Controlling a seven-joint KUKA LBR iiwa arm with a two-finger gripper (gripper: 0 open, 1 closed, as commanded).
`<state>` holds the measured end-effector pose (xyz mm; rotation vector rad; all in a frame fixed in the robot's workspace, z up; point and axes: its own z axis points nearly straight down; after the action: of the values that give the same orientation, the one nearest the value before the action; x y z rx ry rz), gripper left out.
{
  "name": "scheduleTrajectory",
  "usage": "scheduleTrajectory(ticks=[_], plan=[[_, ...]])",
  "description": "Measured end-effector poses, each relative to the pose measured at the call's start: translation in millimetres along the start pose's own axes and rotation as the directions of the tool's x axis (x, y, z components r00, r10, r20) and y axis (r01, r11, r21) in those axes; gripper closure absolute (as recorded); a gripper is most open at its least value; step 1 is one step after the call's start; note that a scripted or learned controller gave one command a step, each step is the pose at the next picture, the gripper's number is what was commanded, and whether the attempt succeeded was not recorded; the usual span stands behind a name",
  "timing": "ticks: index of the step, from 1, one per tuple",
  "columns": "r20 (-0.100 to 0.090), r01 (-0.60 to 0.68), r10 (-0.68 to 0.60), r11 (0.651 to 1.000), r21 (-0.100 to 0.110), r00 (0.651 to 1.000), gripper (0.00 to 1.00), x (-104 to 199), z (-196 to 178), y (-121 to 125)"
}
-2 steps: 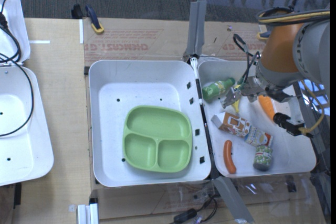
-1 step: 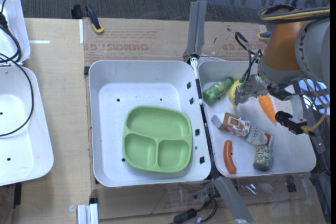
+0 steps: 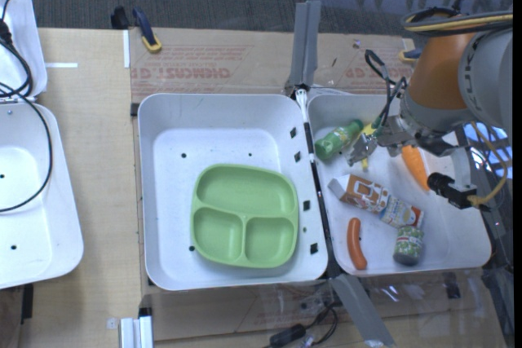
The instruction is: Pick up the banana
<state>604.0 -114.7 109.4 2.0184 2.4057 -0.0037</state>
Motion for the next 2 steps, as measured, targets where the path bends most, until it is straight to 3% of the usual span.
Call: scheduleTrajectory(ticks=[1,2], plan=[[-0.001,0.09,-0.09,0.996,0.001,0.996,0.0,-3.5,18.5,36.1],[-0.005,0.089,-0.089,0.996,0.015,0.996,1.0,-4.5,12.3,32.6]])
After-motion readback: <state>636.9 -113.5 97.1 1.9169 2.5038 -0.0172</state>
